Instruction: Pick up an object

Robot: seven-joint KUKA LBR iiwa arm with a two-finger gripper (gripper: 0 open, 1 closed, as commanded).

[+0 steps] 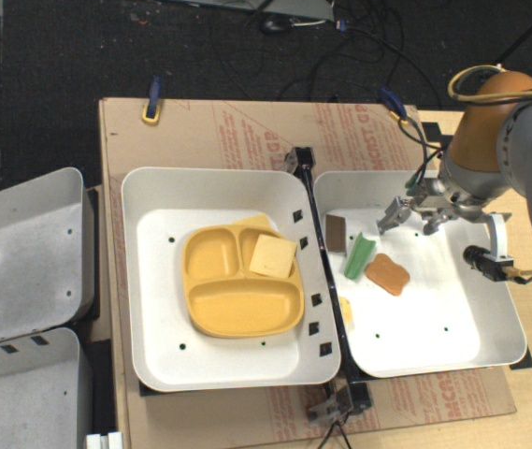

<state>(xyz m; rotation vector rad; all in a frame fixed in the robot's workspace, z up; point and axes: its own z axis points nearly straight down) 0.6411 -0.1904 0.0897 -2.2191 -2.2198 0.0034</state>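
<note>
Dark speckled flooring, crossed by loose cables, is seen around a brown board bench (247, 129) printed with faint red lettering; two clamps, one yellow-handled (151, 110) and one blue (394, 104), are fixed at its far edge. Two shallow white bins with rounded corners are set side by side on it, touching along a black divider strip (320, 251).

One yellow compartment tray (243, 283), smooth, plastic-looking and divided into three sections, is held in the left bin (144, 251); one pale square block (272, 255) is laid in its upper right section.

Three loose items are counted in the right bin (462, 335): a dark brown rectangular piece (335, 233) beside the divider, a green elongated bar (360, 255) lying at a slant, and an orange-brown toast-shaped piece (388, 274) touching the bar's lower end; a small yellow sliver (344, 309) is glimpsed at the divider.

One grey arm with an orange band (481, 134) is reached in over the right bin; the gripper (413, 215) is hung above the bin's far part, just beyond the green bar, with nothing seen between its fingers; whether they are spread or closed cannot be told.
</note>
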